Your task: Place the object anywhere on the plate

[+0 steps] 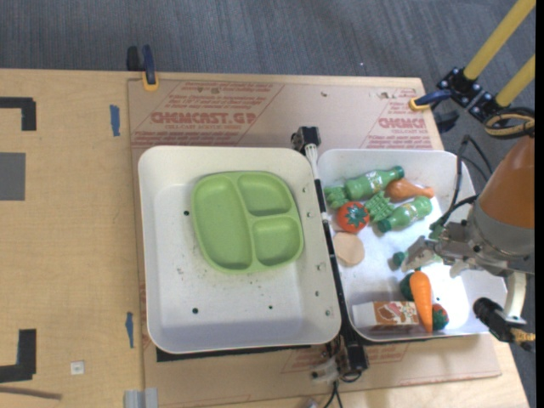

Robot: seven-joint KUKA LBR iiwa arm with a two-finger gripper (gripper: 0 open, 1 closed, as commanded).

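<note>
While the green plate [247, 220] sits in the left bin [161, 253], gripper [422, 256] hovers right of the plate, fingers spread apart, directly above an orange carrot [420, 292], unheld, in the right bin [450, 161].

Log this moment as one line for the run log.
gripper: over right bin, above carrot | plate: left bin, nothing on it | task: not done

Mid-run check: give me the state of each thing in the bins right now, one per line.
Green plate: lies flat in the left bin, nothing on it.
Carrot: lies in the right bin, just below the gripper.
Green bottles: on their sides at the bin's far end.
Tomato: rests between the bottles.
Small carton: flat along the near wall.
Beige disc: flat beside the divider.
</note>
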